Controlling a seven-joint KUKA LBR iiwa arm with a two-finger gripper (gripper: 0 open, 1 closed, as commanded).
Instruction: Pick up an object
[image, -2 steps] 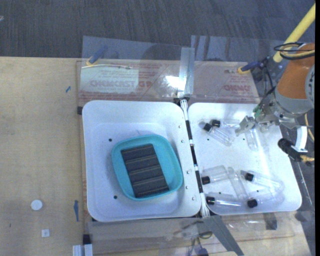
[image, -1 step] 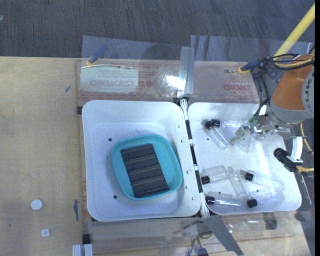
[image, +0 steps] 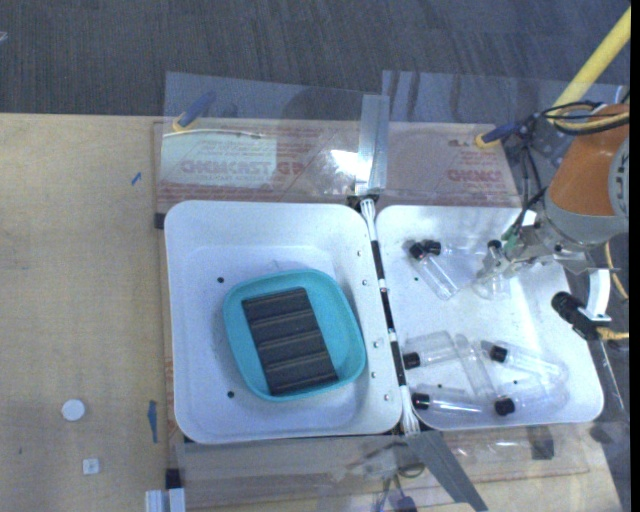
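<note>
1. Take the right bin (image: 590, 400) as your landmark. The tool (image: 497, 262) sits low over its upper part, at the end of the arm (image: 585, 180) reaching in from the right.
2. You cannot tell whether the tool is released or clenched; the clear plastic under it blurs the tips.
3. Your likeliest target is the clear tube (image: 432, 262) with a black cap in the bin's upper left, just beside the tool. A second clear piece (image: 492, 285) lies right under the tool.
4. To do this well, come down square over the tube's middle, across its length. Clear, round plastic will probably roll or slip if you catch it near the cap.
5. Lift slowly and check that something is truly between the tips before you count it as picked.
6. Count: about five clear black-capped tubes in the right bin, though the heap (image: 480, 375) along its lower edge overlaps and is hard to number exactly.
7. Left of it, the left bin (image: 200, 240) holds one teal tray (image: 345, 335) carrying one dark ribbed block (image: 290, 340).
</note>
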